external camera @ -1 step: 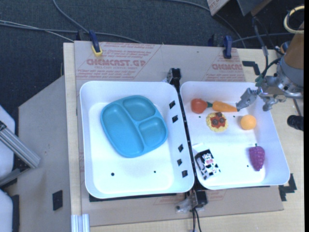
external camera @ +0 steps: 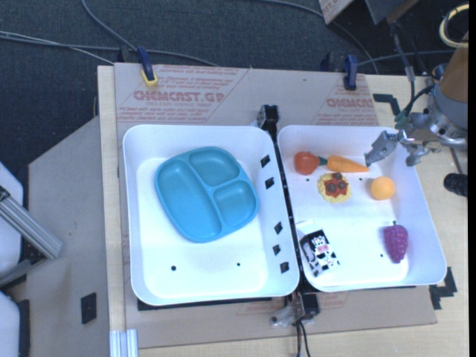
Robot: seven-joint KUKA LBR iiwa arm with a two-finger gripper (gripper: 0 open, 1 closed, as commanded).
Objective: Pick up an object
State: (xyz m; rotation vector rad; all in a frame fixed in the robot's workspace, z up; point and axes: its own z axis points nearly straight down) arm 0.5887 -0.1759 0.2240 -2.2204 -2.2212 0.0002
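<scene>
The right bin holds several toy foods: a red tomato, an orange carrot, a small round pizza, an orange ball-like fruit, purple grapes and a black-and-white patterned piece. My gripper hangs over the far right part of this bin, just right of the carrot's tip and above the orange fruit. Its fingers stand apart, open, with nothing between them.
The left bin holds a blue divided plate. Black clips line the wall between the two bins. Two clamps fix the cardboard at the bench's back edge, and cables run behind it.
</scene>
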